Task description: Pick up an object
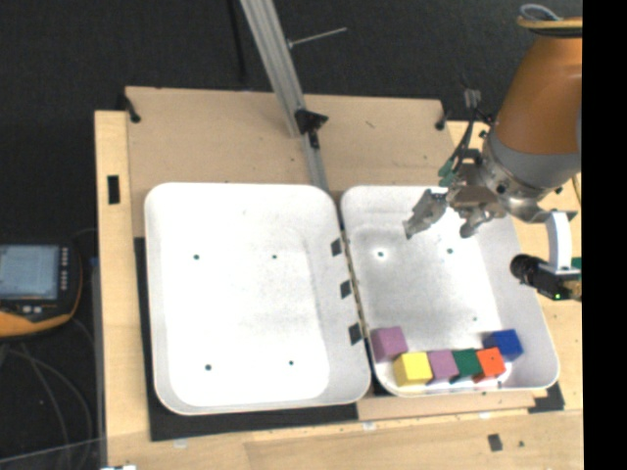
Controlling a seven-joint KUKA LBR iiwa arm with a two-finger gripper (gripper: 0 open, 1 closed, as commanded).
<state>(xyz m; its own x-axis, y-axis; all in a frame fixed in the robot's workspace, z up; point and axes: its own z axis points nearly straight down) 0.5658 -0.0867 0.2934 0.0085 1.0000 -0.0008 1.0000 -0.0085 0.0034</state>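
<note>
Several small blocks lie in a row along the near edge of the right bin: a purple block, a yellow block, a mauve block, a green block, an orange block and a blue block. My gripper hangs over the far part of the right bin, well away from the blocks. Its two fingers are spread apart with nothing between them.
The left bin sits beside the right one, with dark clips along their shared edge. A slanted metal rail rises from the back of the bench. A handheld pendant lies off the bench at the left.
</note>
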